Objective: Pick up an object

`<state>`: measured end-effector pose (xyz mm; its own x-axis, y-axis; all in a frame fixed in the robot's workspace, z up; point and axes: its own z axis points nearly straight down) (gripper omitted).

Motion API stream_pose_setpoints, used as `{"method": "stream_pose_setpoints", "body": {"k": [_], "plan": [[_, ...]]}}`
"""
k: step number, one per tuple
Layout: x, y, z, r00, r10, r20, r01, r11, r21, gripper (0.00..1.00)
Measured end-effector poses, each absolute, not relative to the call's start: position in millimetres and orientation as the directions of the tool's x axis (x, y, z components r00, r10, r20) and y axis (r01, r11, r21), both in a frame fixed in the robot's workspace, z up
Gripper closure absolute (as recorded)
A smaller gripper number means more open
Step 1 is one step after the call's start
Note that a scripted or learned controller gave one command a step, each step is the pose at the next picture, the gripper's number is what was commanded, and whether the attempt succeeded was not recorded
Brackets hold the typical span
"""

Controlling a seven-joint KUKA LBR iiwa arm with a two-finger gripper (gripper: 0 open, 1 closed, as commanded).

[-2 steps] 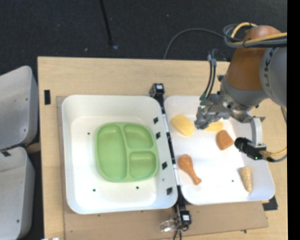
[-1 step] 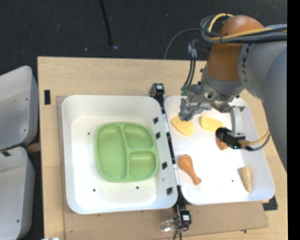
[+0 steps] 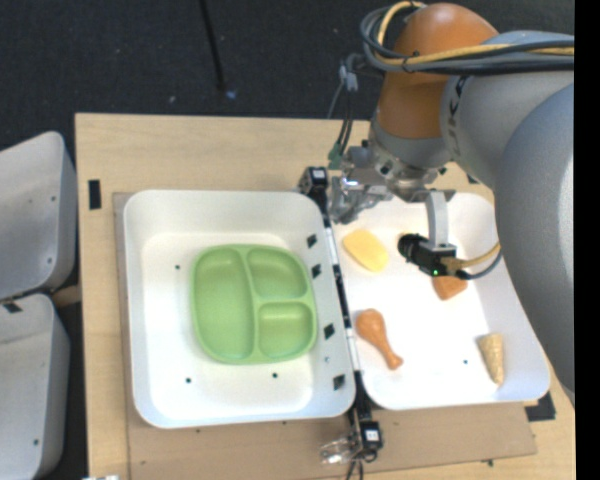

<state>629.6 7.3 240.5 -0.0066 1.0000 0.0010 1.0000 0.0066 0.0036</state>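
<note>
We cannot tell whether the fingers (image 3: 358,200) are spread or closed, since the wrist hardware hides their tips at the far end of the right bin (image 3: 480,388), close against the divider between the bins; nothing shows between them, so we judge them to be carrying nothing.

Just below the fingers, toward the camera, lies a yellow cheese-like wedge (image 3: 366,250), the nearest candidate. Further toward us along the same edge sits a toy chicken drumstick (image 3: 377,337). Off to the right of the fingers a small orange piece (image 3: 449,288) rests partly under a black fitting and cable, and farthest out, near the bin's front right corner, is a pale cone-shaped toy (image 3: 492,356).

The risks, as we judge them: the wedge lies close to the bin wall, so a descent slightly off could land a finger on the rim (or pin the wedge against it) instead of straddling it. The wedge also looks smooth and sloped, so it may squirt out as the fingers close.

Across the divider to the left, a green divided plate (image 3: 252,303) fills the left bin (image 3: 150,298), well apart from all this on the tabletop (image 3: 100,148).
</note>
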Motion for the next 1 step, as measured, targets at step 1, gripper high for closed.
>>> {"method": "stream_pose_setpoints", "body": {"k": [1], "plan": [[642.8,59.4,237.5,-0.006,1.000,0.001,1.000,0.006,0.001,1.00]]}}
